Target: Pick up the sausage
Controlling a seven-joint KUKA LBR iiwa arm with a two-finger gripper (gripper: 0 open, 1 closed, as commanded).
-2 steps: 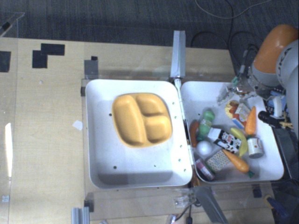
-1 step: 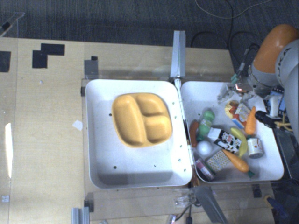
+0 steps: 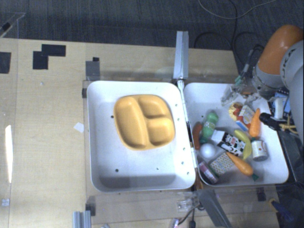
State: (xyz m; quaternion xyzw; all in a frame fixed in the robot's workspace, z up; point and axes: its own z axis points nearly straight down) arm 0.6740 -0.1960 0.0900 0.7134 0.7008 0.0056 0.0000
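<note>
Low in the right bin (image 3: 280,175), at 6 o'clock, lies an orange carrot (image 3: 240,164). The sausage (image 3: 196,136) (reddish-brown, slim) lies at the bin's 9 o'clock, along the left wall, just beside a green item (image 3: 209,125). The gripper (image 3: 239,93) hovers at 1 o'clock, fingers apart and holding nothing. Recommended procedure: travel toward 8 o'clock, set the fingers across the sausage's width, and descend clear of the wall.

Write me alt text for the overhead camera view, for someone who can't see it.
A grey arm's gripper hovers at the far edge of the right bin, which holds a heap of toy food including a reddish sausage by its left wall. The left bin holds a yellow divided tray.
</note>
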